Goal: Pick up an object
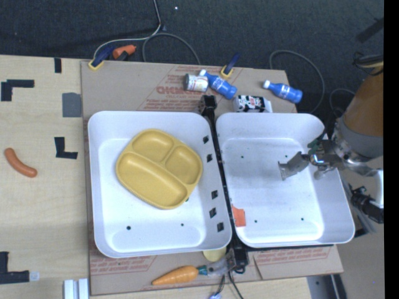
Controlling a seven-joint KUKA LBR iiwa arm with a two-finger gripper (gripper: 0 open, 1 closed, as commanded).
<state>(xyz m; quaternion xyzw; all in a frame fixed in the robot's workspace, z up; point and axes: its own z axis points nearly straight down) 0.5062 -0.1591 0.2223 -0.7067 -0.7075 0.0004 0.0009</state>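
While the arm [365, 120] reaches in from the right of the frame, its gripper [293, 165] hangs over the right bin [280, 229]; I cannot tell how its fingers stand. Two blue bottles [221, 86] lie above the bins on the desk [37, 123]. A carrot [176, 276] lies below. A yellow plate [160, 167] with three parts sits flat in the left bin [149, 242]. A small orange thing [239, 216] lies at the right bin's lower left wall.

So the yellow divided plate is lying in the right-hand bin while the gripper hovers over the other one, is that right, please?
Not quite: the camera view shows the yellow divided plate lying in the left-hand bin, while the gripper hovers over the other one, the right bin.
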